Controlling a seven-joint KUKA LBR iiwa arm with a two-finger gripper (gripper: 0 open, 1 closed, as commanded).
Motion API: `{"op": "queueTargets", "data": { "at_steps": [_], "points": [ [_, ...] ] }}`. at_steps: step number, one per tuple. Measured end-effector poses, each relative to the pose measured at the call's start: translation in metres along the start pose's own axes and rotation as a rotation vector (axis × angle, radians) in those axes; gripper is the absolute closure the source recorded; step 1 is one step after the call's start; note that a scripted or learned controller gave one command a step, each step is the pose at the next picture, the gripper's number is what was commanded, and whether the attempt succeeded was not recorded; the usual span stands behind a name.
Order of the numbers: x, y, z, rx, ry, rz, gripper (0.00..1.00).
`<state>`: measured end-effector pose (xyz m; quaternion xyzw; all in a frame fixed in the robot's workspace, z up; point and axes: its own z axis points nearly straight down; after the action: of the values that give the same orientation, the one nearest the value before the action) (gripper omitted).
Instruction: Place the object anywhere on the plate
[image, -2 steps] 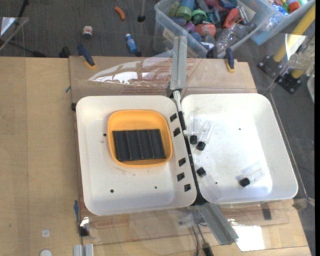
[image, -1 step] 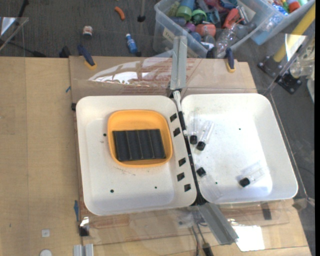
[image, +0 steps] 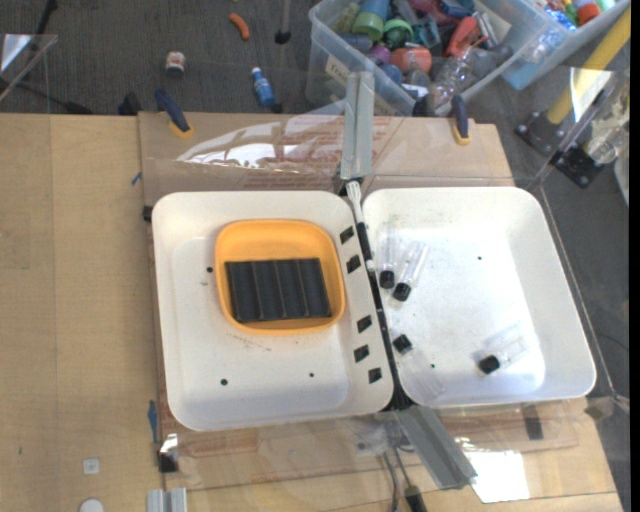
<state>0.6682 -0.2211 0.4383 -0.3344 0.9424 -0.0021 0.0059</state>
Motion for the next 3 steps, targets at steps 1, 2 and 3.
{"op": "queueTargets", "data": {
  "at_steps": [1,2,3],
  "points": [
    [0.0004,-0.0002,0.0004,-0.001,-0.001,-0.406,1.0],
    [0.0002,-0.0001,0.0007,-0.002,-0.001,-0.69,1.0],
    [0.0002,0.0001,0.0012,-0.004,-0.002,-1.065,1.0]
  ]
}}
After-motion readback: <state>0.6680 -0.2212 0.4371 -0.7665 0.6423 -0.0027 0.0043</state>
